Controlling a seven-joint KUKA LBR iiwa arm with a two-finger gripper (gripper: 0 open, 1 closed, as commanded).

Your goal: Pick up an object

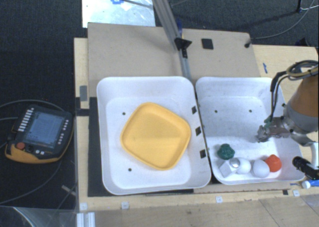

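Observation:
A yellow square plate lies in the left bin. Along the near edge of the right bin sit a dark green lump, a small grey block, a little white ball, a white egg-like ball and an orange-red ball. My gripper hangs at the right side of the right bin, a little above and behind the orange-red ball. Nothing shows in its grasp.
A tan board lies behind the bins, crossed by a slanted metal rod. A yellow teach pendant rests on the dark floor at the left. Cables run over the arm's wrist.

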